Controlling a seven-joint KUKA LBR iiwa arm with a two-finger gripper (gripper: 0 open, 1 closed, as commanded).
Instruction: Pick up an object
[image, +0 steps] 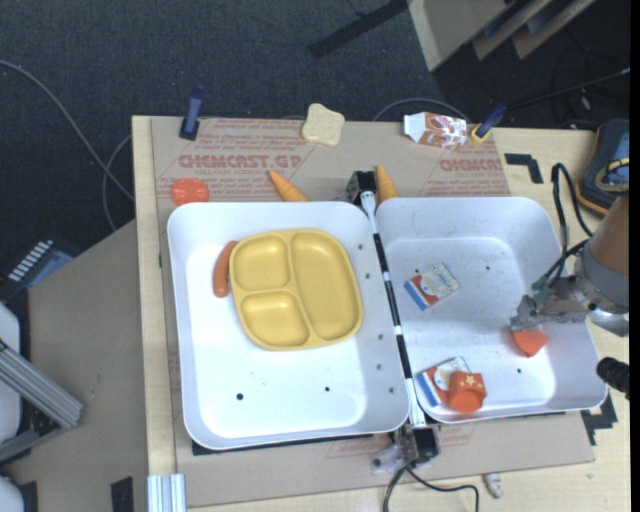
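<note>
My gripper reaches into the right bin from the right edge and hangs low over its right side. A small orange-red piece lies on the bin floor just below the gripper tip, close to it or touching it. A small white carton with blue and red print lies near the bin's middle. At the bin's front edge an orange cup-like object rests against a white and red packet.
The left bin holds a yellow divided plate with a red sausage at its left. Behind the bins on the cardboard lie a toy bread slice, two carrots, an orange disc and a torn packet.
</note>
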